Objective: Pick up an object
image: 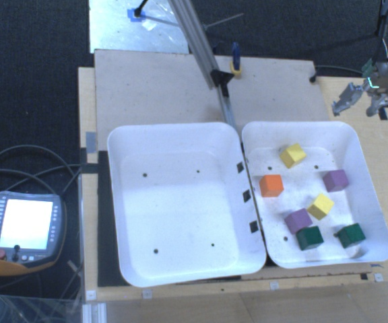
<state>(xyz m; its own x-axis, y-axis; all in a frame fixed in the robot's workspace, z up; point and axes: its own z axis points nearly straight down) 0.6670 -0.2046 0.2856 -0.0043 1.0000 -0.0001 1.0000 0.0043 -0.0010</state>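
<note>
Bench-top with two bins [180, 134], blocks [292, 155] all loose in the right one — gripper [366, 99] up beyond its far corner, apparently spread and carrying nothing — nothing picked yet, whole grasp left.

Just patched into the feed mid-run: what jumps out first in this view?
The coloured blocks stand out, all in the right bin: two yellow, two purple, two green and an orange block nearest the divider. The left bin beside it is bare white. The pincer hangs at the upper right, off past the right bin's far corner, above the bench.
</note>
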